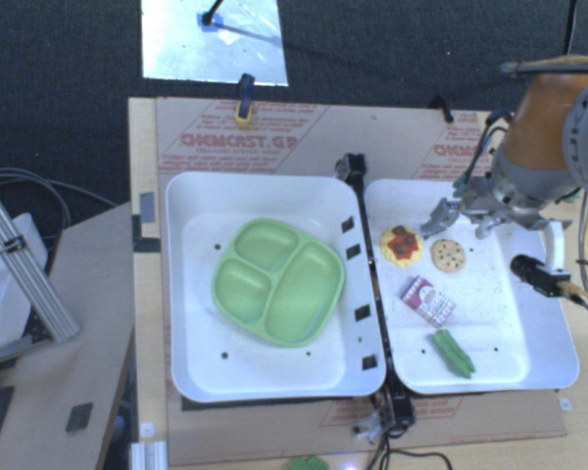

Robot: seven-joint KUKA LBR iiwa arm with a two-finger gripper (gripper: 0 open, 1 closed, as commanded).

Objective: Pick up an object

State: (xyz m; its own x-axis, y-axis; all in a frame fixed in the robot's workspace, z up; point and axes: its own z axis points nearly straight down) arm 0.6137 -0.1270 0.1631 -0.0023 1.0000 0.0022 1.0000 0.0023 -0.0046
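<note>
- Four toys lie in right white bin (544, 360); round tan chocolate-chip cookie (449, 256) just below my claw (463, 221).
- Claw prongs apart, gripping nothing.
- Risk: flat cookie slips out, or prongs nudge red-yellow pizza toy (402, 246) beside it.

Bright, even overhead light; white bins (274, 189) glare slightly; image soft.

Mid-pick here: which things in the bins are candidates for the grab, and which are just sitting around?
Candidates, right bin:
pizza toy
cookie
red-and-white packet
green pod
The gripper hovers over the pizza toy and cookie.

Lying about:
green divided plate in the left bin
yellow clamp on the board
</note>
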